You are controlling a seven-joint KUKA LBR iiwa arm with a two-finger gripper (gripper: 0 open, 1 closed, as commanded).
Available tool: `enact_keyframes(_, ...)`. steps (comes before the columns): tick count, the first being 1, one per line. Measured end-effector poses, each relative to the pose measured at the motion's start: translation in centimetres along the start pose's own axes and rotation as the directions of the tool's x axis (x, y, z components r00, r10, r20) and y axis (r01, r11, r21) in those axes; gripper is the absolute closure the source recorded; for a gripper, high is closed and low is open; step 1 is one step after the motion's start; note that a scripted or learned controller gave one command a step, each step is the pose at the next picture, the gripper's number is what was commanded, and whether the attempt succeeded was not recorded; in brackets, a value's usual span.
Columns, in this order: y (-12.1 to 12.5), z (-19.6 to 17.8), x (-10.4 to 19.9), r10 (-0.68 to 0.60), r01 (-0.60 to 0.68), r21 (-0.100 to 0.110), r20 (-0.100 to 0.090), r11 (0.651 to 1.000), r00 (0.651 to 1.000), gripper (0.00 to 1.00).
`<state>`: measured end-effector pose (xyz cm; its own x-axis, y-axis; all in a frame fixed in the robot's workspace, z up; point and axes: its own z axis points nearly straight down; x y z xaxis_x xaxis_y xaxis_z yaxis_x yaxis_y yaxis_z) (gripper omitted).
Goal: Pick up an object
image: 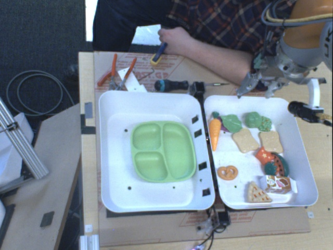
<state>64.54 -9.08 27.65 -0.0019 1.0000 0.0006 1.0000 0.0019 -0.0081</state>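
Gripper (257, 86) of mine hangs with fingers apart above the right bin's (302, 155) far rim, gripping nothing

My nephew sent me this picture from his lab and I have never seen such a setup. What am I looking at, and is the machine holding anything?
This is one camera fixed above a bench, looking down at a slant. At top right is a grey robot arm with an orange band; its end effector hangs above the far edge of the right-hand shallow white bin, with nothing between its fingers. That bin holds toy food: an orange carrot, green leafy pieces, two tan bread slices, a brown pretzel and a pizza wedge. The left-hand white bin holds a green divided plastic tray. Behind the bins lie orange-handled pliers and a black-handled screwdriver. A person in a plaid shirt sits beyond.
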Motion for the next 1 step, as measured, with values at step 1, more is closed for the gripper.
enact_keyframes(1, 0.14, -0.59, 0.02, -0.002, 0.002, -0.009, 0.001, 1.0, 1.0, 0.0)
